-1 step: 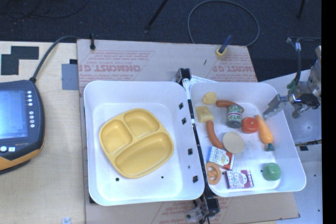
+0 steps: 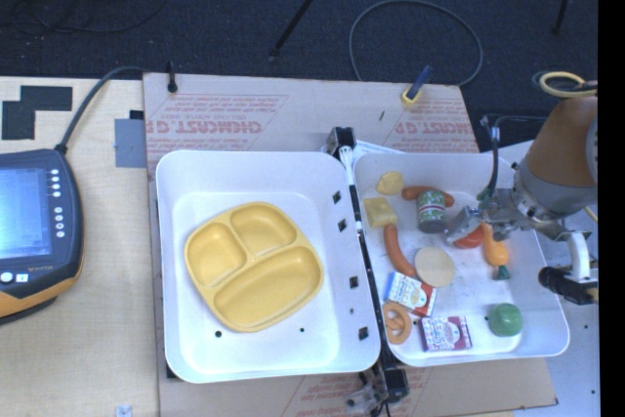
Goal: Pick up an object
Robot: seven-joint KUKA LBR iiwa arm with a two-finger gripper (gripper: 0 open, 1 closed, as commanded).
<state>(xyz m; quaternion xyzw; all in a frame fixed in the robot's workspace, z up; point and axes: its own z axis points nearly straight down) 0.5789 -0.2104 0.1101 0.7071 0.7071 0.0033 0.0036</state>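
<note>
Two shallow white bins sit together: the left bin [image 2: 176,210] carries a yellow divided plastic tray [image 2: 254,264]; in the right bin [image 2: 547,332], near its far right corner, the gripper [image 2: 476,228] stands beside an orange toy carrot [image 2: 496,252]. Better to centre over it before closing.

The arm [image 2: 566,156], at about three o'clock in the camera view, shows a broad rounded orange band over a grey section that narrows toward the wrist. A thin dark cable [image 2: 493,146] loops off its nine o'clock side, near the top of the grey part. The gripper [image 2: 469,225] at its end is grey metal with blocky, angular parts, and a white-and-black fitting [image 2: 576,273] sticks out toward five o'clock.
</note>
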